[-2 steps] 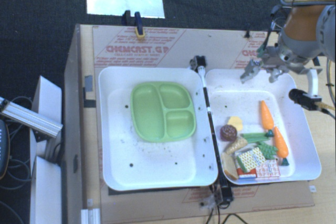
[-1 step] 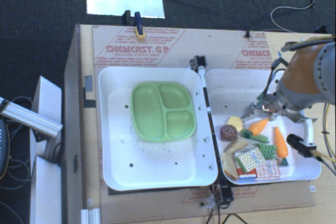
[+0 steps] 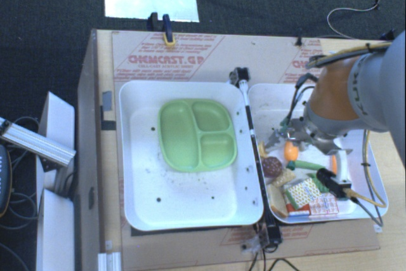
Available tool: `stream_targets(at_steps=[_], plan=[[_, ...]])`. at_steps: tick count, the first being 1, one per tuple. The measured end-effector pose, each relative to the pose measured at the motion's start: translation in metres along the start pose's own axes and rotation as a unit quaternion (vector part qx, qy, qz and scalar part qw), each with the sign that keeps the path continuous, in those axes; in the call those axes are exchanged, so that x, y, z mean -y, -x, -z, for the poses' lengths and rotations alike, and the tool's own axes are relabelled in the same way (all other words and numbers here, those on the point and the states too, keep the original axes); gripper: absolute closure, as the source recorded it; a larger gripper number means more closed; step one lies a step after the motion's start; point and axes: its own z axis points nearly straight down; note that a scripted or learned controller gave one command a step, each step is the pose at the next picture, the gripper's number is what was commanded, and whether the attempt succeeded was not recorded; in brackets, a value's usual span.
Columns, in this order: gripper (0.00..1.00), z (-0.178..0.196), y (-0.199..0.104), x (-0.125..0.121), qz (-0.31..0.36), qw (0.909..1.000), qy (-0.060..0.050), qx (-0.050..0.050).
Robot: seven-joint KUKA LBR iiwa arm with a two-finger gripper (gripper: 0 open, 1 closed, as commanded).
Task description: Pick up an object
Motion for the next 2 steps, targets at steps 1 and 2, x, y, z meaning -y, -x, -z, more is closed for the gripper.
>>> stream_targets(at_steps=[1,2], plan=[[1.0,0.01,0.001,-0.001,0.0,1.0,0.001,0.0],[1.0,0.1,-0.058,0.077,0.0,1.0,0.0,0.0]])
